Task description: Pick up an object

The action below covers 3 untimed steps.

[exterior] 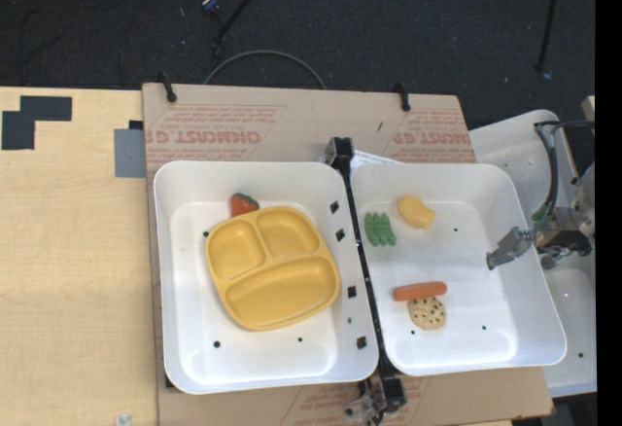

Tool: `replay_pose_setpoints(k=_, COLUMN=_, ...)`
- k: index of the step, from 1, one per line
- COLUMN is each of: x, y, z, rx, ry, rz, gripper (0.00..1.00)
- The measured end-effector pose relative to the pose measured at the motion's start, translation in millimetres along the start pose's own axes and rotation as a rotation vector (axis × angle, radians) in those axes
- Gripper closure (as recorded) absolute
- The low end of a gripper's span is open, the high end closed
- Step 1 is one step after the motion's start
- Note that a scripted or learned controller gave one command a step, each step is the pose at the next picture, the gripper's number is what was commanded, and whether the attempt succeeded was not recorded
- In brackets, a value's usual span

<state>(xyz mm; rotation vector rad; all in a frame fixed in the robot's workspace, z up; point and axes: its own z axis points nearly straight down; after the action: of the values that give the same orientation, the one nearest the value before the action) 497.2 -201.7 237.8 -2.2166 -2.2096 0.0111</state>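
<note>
The right bin [486, 346] holds a green pea pod [379, 229], a yellow lump of toy food [416, 212], an orange-red sausage [420, 291] and a round speckled cookie [427, 314]. My gripper [509, 247] hangs at the right bin's right wall, low over the rim. It is well to the right of all these pieces and touches none of them. Nothing shows in its grasp.
In the left bin [185, 220] lies a yellow divided plate [272, 266], with a small red and green toy [243, 204] just beyond its far left corner. A black divider [355, 259] runs between the bins. Cardboard lies under both, and cables hang at the right.
</note>
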Motion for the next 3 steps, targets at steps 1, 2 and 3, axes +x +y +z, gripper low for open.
replay_pose_setpoints(k=1, x=0, y=2, z=-6, rx=-0.012, ry=-0.003, rz=-0.003, gripper=0.00)
replay_pose_setpoints(k=2, x=-1, y=-2, z=58, rx=-0.005, ry=0.000, rz=-0.003, gripper=0.00)
replay_pose_setpoints(k=3, x=0, y=-2, z=122, rx=-0.005, ry=0.001, rz=-0.003, gripper=0.00)
